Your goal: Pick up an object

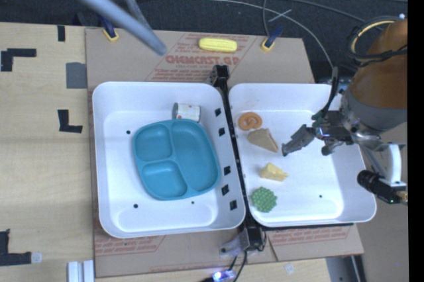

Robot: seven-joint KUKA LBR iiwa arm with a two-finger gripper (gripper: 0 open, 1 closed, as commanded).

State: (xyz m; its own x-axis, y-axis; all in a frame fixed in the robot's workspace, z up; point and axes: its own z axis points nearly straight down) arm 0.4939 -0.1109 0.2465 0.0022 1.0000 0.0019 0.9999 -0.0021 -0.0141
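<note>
You see pincer (pixel 310 141) released, dark fingers spread, nothing between them, hovering over right bin (pixel 344 204) just right of tan wedge (pixel 264 139). Wedge: triangular, beige, lying flat near bin's left wall. Orange ring (pixel 250 120) just beyond wedge, toward bin's far-left corner. Pale yellow chunk (pixel 273 173) nearer you than wedge; green bumpy round piece (pixel 264 199) nearer still. Left bin (pixel 112 208) left of wedge holds blue divided tray (pixel 175 158), small white-and-brown piece (pixel 187 112) at tray's far edge. Yellow corn-like piece (pixel 217 44) on cardboard beyond bins.
</note>
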